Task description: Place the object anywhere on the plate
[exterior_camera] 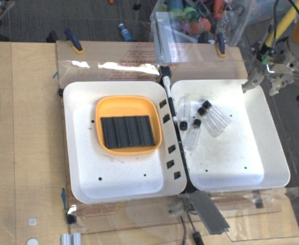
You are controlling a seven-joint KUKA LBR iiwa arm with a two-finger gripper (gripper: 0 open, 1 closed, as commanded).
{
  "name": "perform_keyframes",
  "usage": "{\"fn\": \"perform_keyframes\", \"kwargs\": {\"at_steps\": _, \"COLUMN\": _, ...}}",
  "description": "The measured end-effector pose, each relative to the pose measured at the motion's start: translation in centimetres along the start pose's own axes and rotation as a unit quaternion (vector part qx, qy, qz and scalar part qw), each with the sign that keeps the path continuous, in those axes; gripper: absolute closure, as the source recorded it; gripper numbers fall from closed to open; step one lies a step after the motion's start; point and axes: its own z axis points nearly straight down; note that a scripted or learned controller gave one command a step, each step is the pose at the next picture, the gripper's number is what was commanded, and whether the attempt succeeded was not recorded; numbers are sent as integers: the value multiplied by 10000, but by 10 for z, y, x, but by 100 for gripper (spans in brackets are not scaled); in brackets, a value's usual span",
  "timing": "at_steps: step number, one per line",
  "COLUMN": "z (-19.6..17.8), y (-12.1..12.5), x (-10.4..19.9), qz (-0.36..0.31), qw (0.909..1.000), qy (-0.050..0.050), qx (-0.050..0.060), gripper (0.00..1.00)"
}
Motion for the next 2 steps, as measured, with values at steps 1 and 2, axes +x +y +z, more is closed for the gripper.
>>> {"fn": "perform_keyframes", "kwargs": {"at_steps": 1, "z": 19, "y": 1, "x": -8, "qz": -1841, "qw": 9829, "qy": 19, "qx": 19, "gripper": 0}}
{"fn": "perform_keyframes", "kwargs": {"at_steps": 2, "z": 0, "y": 2, "x": -12, "qz": -3418, "qw": 9398, "qy": -1, "qx": -20, "gripper": 0}}
